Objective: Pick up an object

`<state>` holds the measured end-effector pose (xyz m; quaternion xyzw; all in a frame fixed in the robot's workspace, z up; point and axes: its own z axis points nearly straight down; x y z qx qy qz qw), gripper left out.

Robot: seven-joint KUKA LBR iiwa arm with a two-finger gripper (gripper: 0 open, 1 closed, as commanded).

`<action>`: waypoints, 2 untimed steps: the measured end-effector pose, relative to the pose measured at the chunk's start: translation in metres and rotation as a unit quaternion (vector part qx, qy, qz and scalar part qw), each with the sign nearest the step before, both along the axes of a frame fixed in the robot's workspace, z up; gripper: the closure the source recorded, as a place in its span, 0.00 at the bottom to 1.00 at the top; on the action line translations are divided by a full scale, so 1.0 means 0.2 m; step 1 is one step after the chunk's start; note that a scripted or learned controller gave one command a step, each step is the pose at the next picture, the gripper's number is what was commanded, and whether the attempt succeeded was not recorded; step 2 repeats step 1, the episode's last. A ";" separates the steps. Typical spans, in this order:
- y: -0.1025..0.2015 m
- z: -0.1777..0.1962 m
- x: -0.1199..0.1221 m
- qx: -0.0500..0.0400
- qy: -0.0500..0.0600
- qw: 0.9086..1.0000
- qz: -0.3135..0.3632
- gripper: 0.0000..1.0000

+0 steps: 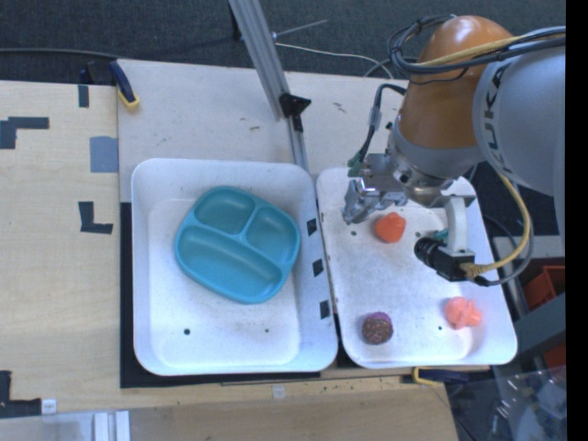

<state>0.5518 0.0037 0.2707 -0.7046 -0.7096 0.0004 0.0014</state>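
Note:
The right bin point(349, 274) holds three small objects. An orange ball-like piece point(390, 228) lies near the bin's upper middle. A dark purple-brown ball point(377, 328) rests near the front edge, and a pink-orange lump point(464, 313) sits at the front right. My gripper point(358, 206) hangs over the upper left part of this bin, just left of the orange piece. Nothing shows between its fingers. The arm's orange band and grey wrist cover the bin's far right corner.
A blue divided plate point(238, 243) lies in the left bin point(156, 338). A slanted metal pole point(266, 53) runs down to the bins' shared back edge. A black cable connector point(439, 255) hangs beside the orange piece.

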 end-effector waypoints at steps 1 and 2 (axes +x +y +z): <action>0.29 -0.05 0.04 0.000 0.000 1.000 0.000 1.00; 0.29 -0.05 0.04 0.000 0.000 1.000 0.000 1.00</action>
